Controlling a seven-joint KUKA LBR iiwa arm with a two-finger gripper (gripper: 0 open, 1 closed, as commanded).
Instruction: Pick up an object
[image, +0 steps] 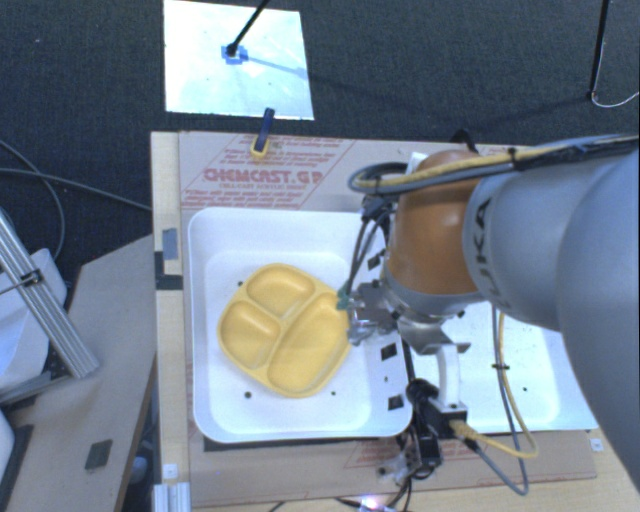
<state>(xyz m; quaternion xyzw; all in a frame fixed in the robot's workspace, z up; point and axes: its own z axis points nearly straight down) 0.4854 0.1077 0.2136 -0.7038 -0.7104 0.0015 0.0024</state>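
Gripper (352, 325) meets the rim of one yellow divided plate (284, 328) in the left bin (215, 235); finger state impossible to tell.

Even overhead light falls on the left bin (210, 400), its white floor bright and near washed out. Soft shadow edges the yellow tray (283, 328). The arm (540, 240), close to the lens, looks soft; dark floor beyond shows grain.

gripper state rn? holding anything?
Gripper: cannot be told, since the wrist hides it. It sits at the right edge of the yellow divided plate in the left bin.
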